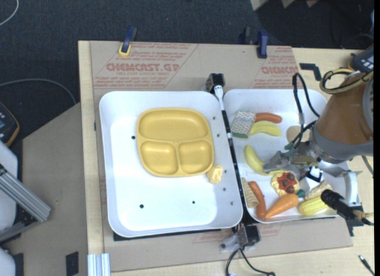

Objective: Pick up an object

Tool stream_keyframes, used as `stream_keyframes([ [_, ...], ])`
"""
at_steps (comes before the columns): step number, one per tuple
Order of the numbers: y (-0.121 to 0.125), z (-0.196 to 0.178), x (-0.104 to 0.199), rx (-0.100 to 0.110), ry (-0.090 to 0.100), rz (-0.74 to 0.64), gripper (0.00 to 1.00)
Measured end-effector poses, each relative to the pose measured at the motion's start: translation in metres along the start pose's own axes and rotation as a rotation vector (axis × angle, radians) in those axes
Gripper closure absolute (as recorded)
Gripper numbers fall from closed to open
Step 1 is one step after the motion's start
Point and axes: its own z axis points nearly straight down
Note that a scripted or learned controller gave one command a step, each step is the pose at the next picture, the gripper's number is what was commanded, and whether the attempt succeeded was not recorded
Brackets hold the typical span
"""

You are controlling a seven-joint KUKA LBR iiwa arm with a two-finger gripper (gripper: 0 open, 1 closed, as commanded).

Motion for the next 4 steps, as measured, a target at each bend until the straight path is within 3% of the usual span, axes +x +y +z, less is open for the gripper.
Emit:
stream_keyframes([
  [1, 0.004, 0.012, 0.002, -0.009, 0.002, -0.002, 0.00],
  [2, 0.005, 0.001, 0.001, -0.014, 0.000, -0.001, 1.00],
  [4, 0.008, -0.116, 0.004, -0.012, -0.006, -0.002, 1.00],
])
